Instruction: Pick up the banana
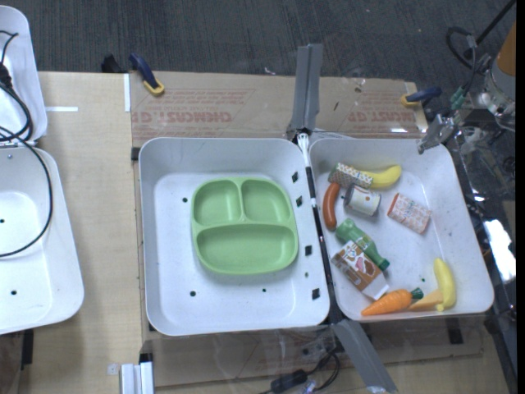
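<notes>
Pincer (436, 132) up at the right of the camera view, over the far right corner of the right bin (474, 245), at the end of the grey arm reaching in from the right edge; released or clenched, cannot tell from this angle. Nothing visibly caught in it. Well apart from it, down inside the same bin near the far wall: banana (382, 176), yellow, lying flat and roughly crosswise, its left end touching or just beside a small spotted packet (351, 172). Just below that, a short grey can (362, 202) on its side, with a red sausage (330, 205) lying lengthwise along the bin's left wall. Right of the can, a pink and white box (408, 213), tilted. Further toward the near side, a green bottle (362, 245) lying at a slant, touching a brown carton (360, 270). Along the near wall, an orange carrot (389, 302), and just right of it a second yellow curved piece (444, 282), banana-like, standing lengthwise near the right corner. In the left bin (160, 245), a green divided plate (244, 224) sitting near the middle, three compartments up. On the bench beyond the bins, a blue clamp (146, 72) at left and another blue clamp (421, 98) at right, near the pincer.
</notes>
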Action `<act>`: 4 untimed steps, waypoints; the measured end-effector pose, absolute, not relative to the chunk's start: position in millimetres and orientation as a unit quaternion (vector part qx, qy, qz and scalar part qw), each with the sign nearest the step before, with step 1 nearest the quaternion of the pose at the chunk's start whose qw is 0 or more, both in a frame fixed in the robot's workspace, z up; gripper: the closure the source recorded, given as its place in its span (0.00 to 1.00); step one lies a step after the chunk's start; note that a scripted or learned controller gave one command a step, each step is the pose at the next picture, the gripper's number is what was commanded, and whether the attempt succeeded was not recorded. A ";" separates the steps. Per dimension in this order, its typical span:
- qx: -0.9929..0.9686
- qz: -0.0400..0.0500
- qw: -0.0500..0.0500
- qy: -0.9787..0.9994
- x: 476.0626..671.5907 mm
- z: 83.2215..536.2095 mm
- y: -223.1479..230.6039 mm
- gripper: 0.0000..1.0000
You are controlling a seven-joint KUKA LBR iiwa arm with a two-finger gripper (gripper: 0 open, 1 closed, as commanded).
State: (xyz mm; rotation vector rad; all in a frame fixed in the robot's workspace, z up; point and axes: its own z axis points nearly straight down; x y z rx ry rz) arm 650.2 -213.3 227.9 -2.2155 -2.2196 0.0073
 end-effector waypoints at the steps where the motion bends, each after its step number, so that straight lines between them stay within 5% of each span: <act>1: -0.662 0.001 0.001 -0.750 658.7 93.0 -146.4 0.00; 2: -0.661 0.004 0.003 -0.750 658.4 98.5 -146.8 1.00; 3: -0.661 0.004 0.003 -0.750 658.4 98.5 -147.0 0.00; 4: -0.665 0.000 -0.004 -0.746 661.4 95.4 -105.5 0.00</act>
